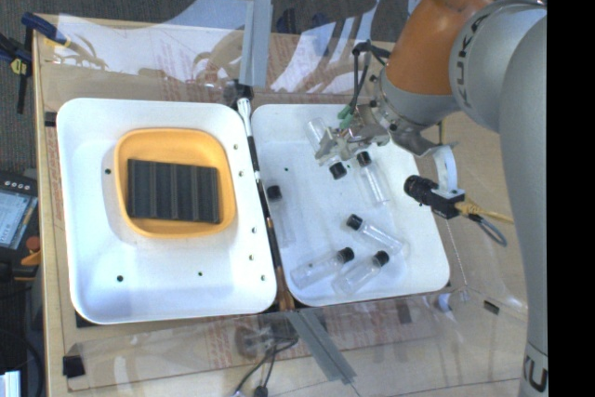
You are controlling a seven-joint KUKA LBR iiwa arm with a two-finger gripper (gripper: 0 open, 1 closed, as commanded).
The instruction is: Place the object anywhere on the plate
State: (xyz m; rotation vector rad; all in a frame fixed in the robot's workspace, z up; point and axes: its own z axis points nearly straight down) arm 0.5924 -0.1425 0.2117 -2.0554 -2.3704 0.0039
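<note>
Because the plate [172, 144] sits in the left bin [84, 274] and every loose piece lies in the right bin [428, 270], you have the arm [493, 42] reaching in low over the right bin's far half, where the pick has to start. Its pincer [346, 139] hangs among a small cluster of clear vials with black caps [337, 170], and one vial [325, 139] looks as if it lies at the tips, but you cannot tell whether the pincer is clenched on it or released; the metal and clear plastic blur together there. More vials [358, 260] lie scattered toward the near edge of that bin, well apart from the pincer, and a lone black cap [272, 192] rests just beside the divider. The plate is yellow with a dark ribbed insert [175, 191] and carries nothing yet, so judge the task as barely begun. Both bins rest on a wooden table [139, 60] under papers and clear sheeting, with dark carpet beyond.
</note>
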